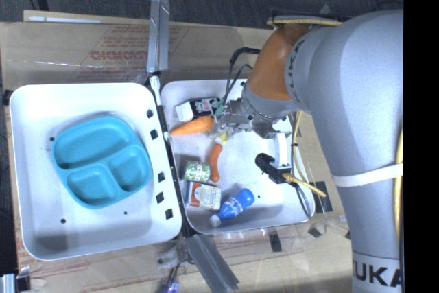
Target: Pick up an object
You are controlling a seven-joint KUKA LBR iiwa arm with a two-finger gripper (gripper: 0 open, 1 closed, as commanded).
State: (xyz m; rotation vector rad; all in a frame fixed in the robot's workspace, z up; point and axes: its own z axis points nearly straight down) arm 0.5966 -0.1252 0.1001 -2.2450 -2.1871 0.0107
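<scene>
Camera view: gripper [225, 121] low in right bin [288, 213], finger state can't tell.
Carrot [193, 126] just left of gripper, sausage [215, 161] below; crowding risks a nudge, not a grasp.

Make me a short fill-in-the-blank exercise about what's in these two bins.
1. The blue divided plate lies in the ____ bin.
2. The blue plate has ____ compartments.
3. The carrot lying beside the gripper is ____ in colour.
4. The blue bottle lies in the ____ bin.

Missing words: left; three; orange; right
</scene>
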